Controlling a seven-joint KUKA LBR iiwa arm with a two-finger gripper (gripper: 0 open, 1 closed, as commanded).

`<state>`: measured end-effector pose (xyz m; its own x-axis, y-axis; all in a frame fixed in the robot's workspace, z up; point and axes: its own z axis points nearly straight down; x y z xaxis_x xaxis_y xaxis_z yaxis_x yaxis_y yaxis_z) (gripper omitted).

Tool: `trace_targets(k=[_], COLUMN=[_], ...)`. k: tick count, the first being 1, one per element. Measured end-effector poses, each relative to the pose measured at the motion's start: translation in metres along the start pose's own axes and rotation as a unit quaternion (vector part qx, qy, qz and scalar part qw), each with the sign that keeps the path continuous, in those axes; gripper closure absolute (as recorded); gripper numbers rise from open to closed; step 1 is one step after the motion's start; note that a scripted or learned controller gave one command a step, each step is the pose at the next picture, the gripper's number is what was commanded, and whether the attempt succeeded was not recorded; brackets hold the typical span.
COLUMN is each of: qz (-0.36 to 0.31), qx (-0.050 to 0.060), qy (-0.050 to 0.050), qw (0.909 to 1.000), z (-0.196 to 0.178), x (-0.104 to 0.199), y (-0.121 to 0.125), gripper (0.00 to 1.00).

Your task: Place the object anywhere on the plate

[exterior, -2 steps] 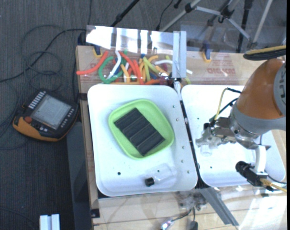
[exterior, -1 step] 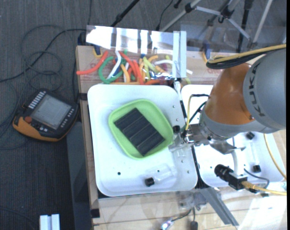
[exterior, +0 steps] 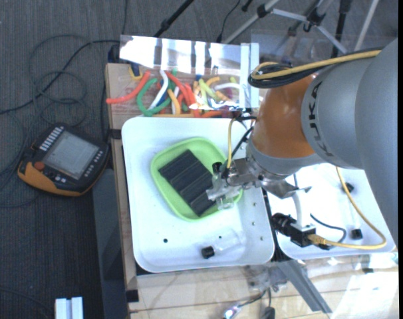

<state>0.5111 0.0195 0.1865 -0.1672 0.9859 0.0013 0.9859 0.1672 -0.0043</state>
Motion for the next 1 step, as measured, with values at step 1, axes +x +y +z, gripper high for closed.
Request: trace_targets(k=[1], qz=[0.0], qx=[0.0], qy=[0.0], qw=[1.0], z=[0.0], x=[-0.0002], y=[0.0], gripper=[0.0])
